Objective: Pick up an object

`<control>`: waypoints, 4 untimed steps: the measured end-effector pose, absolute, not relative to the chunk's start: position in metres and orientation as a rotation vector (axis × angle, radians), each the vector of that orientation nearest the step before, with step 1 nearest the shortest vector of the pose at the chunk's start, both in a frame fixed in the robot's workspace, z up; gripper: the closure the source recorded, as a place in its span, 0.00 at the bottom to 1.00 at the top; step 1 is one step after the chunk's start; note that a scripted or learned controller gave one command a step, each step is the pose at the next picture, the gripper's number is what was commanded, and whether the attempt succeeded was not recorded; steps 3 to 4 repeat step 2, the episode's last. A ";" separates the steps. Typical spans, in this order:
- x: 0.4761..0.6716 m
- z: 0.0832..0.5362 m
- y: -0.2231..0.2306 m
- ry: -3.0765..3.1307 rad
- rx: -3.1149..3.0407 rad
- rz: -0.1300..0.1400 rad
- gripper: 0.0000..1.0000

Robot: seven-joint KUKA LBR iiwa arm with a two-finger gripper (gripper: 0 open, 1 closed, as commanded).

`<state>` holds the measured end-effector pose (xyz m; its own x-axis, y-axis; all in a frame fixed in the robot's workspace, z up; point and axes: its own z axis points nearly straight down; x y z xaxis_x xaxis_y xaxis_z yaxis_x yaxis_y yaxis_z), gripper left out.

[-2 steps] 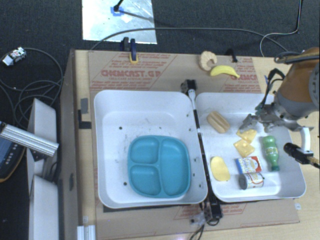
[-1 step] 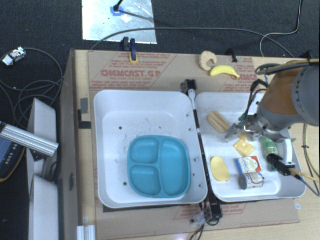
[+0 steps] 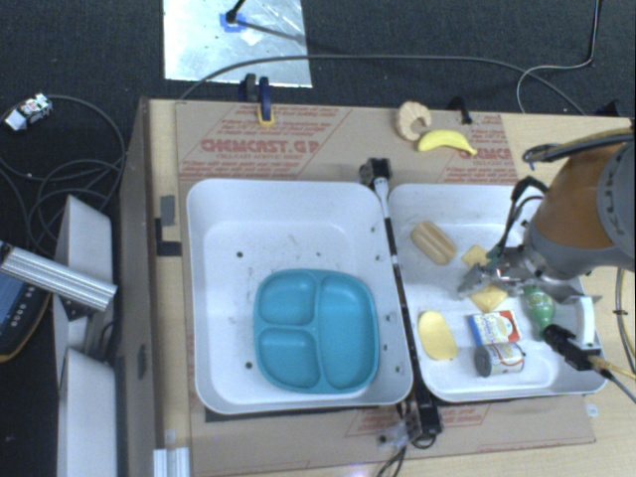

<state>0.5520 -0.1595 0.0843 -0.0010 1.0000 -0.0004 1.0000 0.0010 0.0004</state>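
Observation:
The right bin [image 3: 452,203] holds a tan bread roll [image 3: 433,242], a yellow lemon-shaped piece [image 3: 436,335], a small red and white carton [image 3: 497,341], a green object [image 3: 540,309] and pale yellow pieces [image 3: 488,297]. My gripper [image 3: 484,279] hangs low over the yellow pieces in the middle of that bin, just right of the roll. The arm's orange band [image 3: 576,202] is above it to the right.
The left bin [image 3: 214,217] carries a blue divided plate [image 3: 316,330]. A banana [image 3: 445,142] and a beige ring-shaped item [image 3: 411,119] lie on the cardboard behind the right bin. A clamp [image 3: 378,173] sits where the bins meet.

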 end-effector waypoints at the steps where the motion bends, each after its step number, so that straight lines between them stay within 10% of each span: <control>1: 0.553 0.095 -0.159 2.222 2.218 0.003 1.00; 2: 0.652 0.160 -0.099 2.224 2.212 0.008 1.00; 4: 0.652 0.160 -0.099 2.224 2.212 0.008 1.00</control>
